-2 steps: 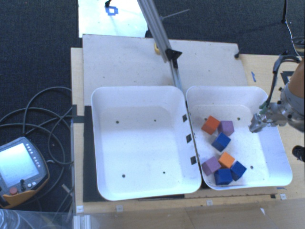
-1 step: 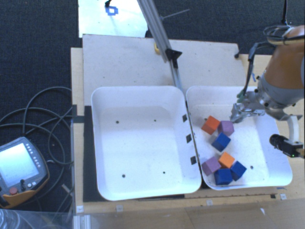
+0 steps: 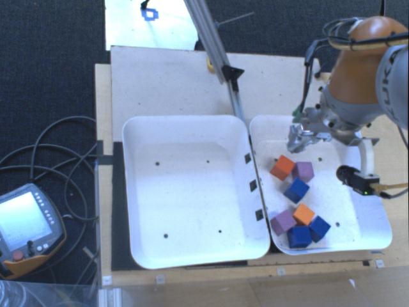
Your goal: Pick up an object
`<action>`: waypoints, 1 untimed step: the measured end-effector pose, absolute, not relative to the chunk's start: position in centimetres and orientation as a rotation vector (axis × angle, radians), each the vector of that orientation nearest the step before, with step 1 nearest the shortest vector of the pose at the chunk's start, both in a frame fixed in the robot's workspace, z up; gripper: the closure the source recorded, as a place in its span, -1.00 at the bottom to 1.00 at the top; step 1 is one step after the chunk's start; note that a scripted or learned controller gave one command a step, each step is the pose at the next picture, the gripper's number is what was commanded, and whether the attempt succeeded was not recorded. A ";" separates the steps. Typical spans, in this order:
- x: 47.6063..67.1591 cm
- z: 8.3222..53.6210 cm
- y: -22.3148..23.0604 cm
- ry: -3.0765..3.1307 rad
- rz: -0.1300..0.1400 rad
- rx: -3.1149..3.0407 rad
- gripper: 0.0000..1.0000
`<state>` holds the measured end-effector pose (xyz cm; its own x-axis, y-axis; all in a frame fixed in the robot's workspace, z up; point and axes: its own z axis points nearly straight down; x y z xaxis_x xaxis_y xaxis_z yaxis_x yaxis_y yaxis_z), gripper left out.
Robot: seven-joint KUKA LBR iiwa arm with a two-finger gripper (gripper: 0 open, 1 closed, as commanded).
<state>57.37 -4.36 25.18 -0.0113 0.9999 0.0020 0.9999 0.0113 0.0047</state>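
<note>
Even, bright overhead light washes my two white bins (image 3: pixel 192 190) almost to glare, a sunlit patch (image 3: pixel 150 11) burns at the top edge, shadows under the blocks (image 3: pixel 297 200) stay soft, and the whole view is slightly grainy.

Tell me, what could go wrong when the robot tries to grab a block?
The gripper hangs just above the orange block, which sits close to a purple block and a blue block. It might bump a neighbor or pinch two at once. The orange block also lies turned at an angle, so the grab could slip off.
</note>
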 end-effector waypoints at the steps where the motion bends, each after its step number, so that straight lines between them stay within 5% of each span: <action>1: 60.2 24.2 -0.4 2.231 0.005 2.209 1.00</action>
